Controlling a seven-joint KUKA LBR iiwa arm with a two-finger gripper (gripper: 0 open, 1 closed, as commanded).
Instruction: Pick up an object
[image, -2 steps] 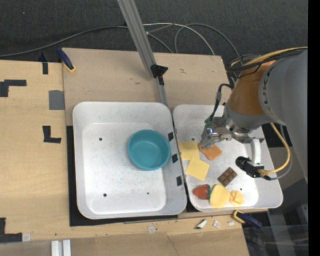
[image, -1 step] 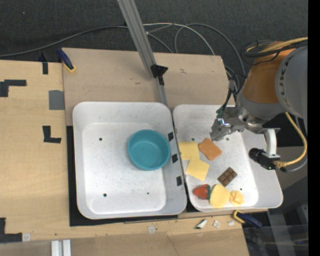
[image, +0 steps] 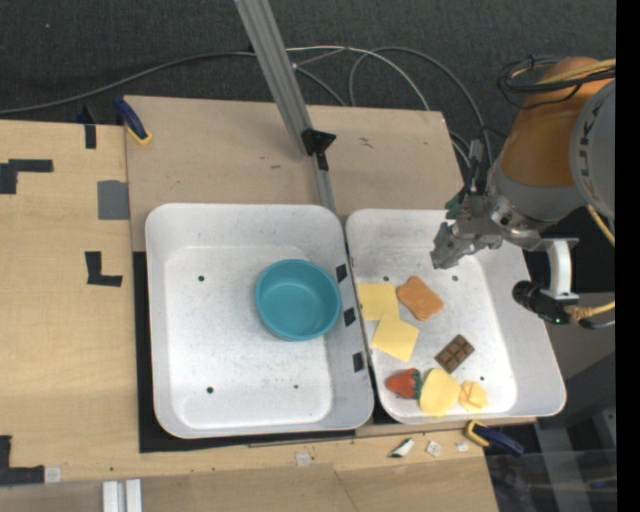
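Two white bins side by side on the bench: left bin (image: 180, 300) has a teal bowl (image: 297, 299) sitting upright near its right-centre, right bin (image: 520, 350) has all the small stuff. Gripper (image: 452, 247) is over the upper part of the right bin, arm (image: 555, 140) coming in from the right with the orange band above the wrist. Can't tell the gripper's state from this angle, and nothing visible in its grasp. Candidate objects all lie below and left of the gripper, none touching it. Closest is an orange-brown bread-like piece (image: 419, 298), near but clearly apart from the tool. Just left of that, a pale yellow square slice (image: 377, 300) against the bin's left wall; a second yellow slice (image: 396, 338) sits right below it, the two touching or slightly overlapping at the corners. Brown chocolate-bar piece (image: 455, 352) lies tilted toward the middle of the bin. Along the bottom edge: red item with a green bit (image: 403, 382), touching a rounded yellow piece (image: 438, 392), and a smaller yellow chunk (image: 472, 396) just beside that. Grey metal pole (image: 285, 90) runs diagonally down from the top to a black clamp (image: 318, 142) above the gap between the bins. Blue-and-yellow clamps at the board's top-left corner (image: 133, 120) and below the right bin (image: 492, 436).
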